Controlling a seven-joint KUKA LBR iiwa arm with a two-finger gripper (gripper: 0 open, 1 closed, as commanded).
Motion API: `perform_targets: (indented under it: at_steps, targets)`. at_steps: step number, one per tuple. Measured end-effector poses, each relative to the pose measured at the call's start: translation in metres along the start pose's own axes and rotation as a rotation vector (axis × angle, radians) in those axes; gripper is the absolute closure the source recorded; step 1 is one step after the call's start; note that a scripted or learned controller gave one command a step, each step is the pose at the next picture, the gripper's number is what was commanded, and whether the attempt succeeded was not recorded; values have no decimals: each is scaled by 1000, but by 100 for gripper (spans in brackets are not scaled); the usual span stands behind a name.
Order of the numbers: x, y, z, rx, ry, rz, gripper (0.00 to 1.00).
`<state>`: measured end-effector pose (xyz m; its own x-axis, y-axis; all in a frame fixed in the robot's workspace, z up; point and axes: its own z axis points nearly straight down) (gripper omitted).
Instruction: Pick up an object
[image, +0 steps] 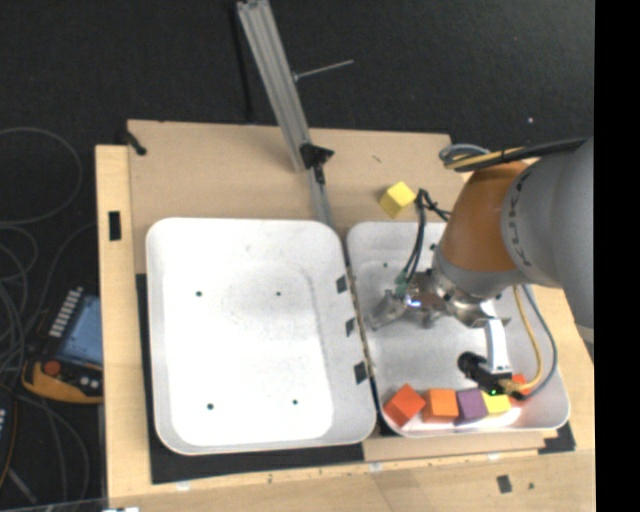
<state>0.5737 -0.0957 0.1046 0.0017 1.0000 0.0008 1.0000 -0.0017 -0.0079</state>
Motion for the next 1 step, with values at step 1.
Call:
perform_targets:
  at_steps: [1]
  targets:
    - [-6, -29, -3, -6, -2, 1, 0]
